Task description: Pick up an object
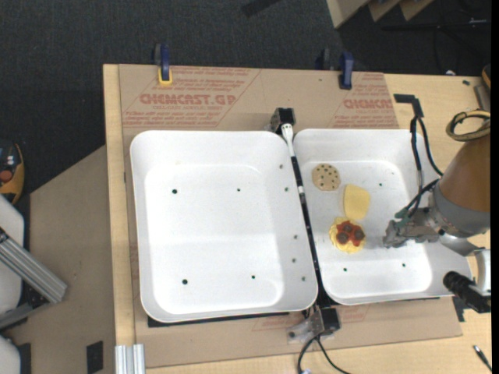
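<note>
From above, two shallow white bins sit side by side on a brown board [234, 92] printed with red lettering and clamped at its far edge by two blue clips. The left bin [156, 162] takes up the middle of the frame. The right bin [405, 287], right of centre, holds three small things grouped in its left half. Highest in the frame is a round tan cookie [326, 178] with dark specks. Just below it and slightly to the right lies a pale yellow piece [357, 202], flat and roughly oval. Below that, touching or nearly touching its lower edge, is a yellow piece with red blobs on top [348, 235].

The arm [468, 185] comes in from the right edge, its orange band visible above a grey wrist. The gripper [392, 236] is low inside the right bin, just to the right of the red-topped piece and apart from it. I cannot tell how it is set; that end is small and dark against the white. Nothing is visibly caught in it.
</note>
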`<state>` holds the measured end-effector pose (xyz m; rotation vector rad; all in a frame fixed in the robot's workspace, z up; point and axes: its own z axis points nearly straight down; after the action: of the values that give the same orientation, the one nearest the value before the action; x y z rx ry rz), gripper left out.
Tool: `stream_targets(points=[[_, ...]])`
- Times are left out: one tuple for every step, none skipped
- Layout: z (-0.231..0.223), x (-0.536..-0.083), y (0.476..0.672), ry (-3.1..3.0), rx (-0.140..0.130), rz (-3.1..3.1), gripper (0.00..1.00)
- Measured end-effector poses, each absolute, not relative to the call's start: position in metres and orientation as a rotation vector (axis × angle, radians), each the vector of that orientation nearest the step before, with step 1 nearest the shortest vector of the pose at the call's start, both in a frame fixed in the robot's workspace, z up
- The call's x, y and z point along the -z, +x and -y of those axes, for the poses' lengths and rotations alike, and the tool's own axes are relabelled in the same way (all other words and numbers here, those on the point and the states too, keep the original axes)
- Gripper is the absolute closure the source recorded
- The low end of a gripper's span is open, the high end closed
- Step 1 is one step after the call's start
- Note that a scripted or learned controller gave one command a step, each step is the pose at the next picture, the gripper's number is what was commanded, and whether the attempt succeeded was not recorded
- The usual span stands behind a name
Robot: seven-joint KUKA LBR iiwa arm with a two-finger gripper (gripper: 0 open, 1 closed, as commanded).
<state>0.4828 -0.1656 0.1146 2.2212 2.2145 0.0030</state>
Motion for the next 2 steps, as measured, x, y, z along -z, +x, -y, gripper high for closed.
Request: stream_targets(points=[[0.192, -0.123, 0.479, 2.221, 0.0, -2.218, 1.0], [0.226, -0.145, 0.479, 2.221, 0.001, -2.214, 1.0]])
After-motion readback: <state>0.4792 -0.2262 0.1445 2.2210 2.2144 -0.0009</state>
